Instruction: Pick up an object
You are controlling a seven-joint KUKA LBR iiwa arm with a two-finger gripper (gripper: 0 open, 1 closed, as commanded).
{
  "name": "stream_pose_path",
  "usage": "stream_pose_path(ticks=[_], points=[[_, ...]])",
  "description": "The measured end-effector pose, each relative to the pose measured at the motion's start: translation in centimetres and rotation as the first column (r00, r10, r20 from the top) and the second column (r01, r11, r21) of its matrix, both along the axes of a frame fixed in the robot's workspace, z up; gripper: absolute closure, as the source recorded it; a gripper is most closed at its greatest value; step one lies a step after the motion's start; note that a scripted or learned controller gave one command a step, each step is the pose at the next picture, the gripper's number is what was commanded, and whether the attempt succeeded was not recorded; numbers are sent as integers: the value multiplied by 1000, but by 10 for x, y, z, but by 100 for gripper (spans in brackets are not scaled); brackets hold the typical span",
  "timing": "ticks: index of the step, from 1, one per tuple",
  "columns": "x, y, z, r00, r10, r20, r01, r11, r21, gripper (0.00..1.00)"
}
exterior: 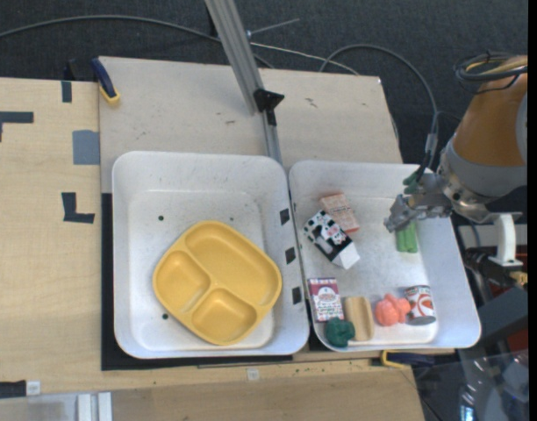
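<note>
Where the right bin (444, 323) meets its far edge, the gripper (404, 216) hovers beside a green object (407, 239); finger spacing cannot be told. Left bin (132, 235): yellow divided plate (218, 281).

The arm (490, 139) is built as a rounded body, finished in orange on the upper segment and in grey below it. A thin black cable (433, 139) is routed along its side. The gripper (407, 210) is formed of dark grey metal parts.
</note>
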State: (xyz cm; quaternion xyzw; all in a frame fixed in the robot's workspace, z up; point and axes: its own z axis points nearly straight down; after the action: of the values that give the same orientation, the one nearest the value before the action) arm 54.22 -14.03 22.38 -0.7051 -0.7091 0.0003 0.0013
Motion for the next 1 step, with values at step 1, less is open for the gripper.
stream_pose_path(ticks=[1], points=[[-9, 53, -11, 1000, 0, -1, 0, 1000, 0, 100]])
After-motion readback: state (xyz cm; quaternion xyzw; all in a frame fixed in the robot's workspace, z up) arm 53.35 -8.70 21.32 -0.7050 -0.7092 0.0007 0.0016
